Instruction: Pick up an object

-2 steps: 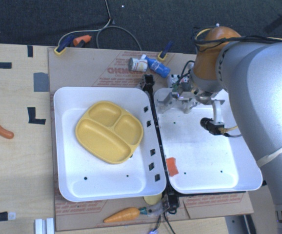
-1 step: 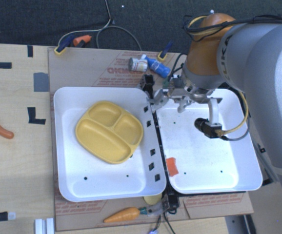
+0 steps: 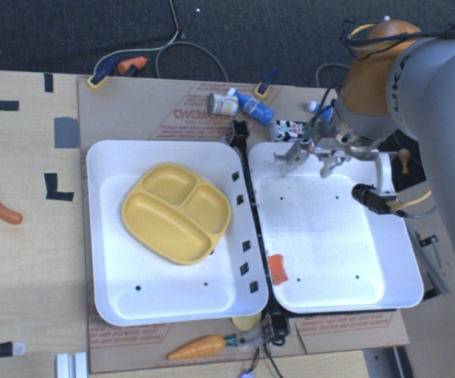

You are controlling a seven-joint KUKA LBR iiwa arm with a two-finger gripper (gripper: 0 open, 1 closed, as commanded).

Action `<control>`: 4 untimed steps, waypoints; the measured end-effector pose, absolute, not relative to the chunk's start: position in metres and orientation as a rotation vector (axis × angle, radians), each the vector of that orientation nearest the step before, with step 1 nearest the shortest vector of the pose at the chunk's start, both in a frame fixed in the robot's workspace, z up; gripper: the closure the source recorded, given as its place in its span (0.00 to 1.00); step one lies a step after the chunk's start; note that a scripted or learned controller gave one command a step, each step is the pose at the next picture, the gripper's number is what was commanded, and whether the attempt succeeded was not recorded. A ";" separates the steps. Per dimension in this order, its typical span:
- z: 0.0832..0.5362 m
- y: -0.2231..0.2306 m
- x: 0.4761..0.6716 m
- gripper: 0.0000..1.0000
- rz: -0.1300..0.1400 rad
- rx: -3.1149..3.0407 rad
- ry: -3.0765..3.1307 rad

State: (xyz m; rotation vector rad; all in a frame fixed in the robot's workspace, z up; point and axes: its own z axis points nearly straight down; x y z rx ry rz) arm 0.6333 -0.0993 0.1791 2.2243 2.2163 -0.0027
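Observation:
A small orange block [image 3: 276,268] lies in the right bin [image 3: 369,290], against its left wall near the front. A yellow divided plate [image 3: 177,211] rests in the left bin [image 3: 117,290]. My gripper [image 3: 308,161] hangs over the far edge of the right bin, well behind the orange block. Its two grey fingers [image 3: 289,155] are spread apart, open, with nothing between them. The grey arm with its orange band [image 3: 373,69] comes in from the right.
A blue and white bottle [image 3: 242,104] lies on the cardboard behind the bins. On the bench at far left is an orange sausage [image 3: 1,205]. A toy carrot [image 3: 198,347] lies in front of the bins. A clamp [image 3: 117,68] and cables sit at the back.

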 end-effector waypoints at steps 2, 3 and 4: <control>0.085 -0.094 0.669 0.00 0.001 2.218 2.222; 0.190 -0.025 0.626 0.00 0.004 2.215 2.228; 0.184 -0.067 0.670 0.00 0.001 2.220 2.220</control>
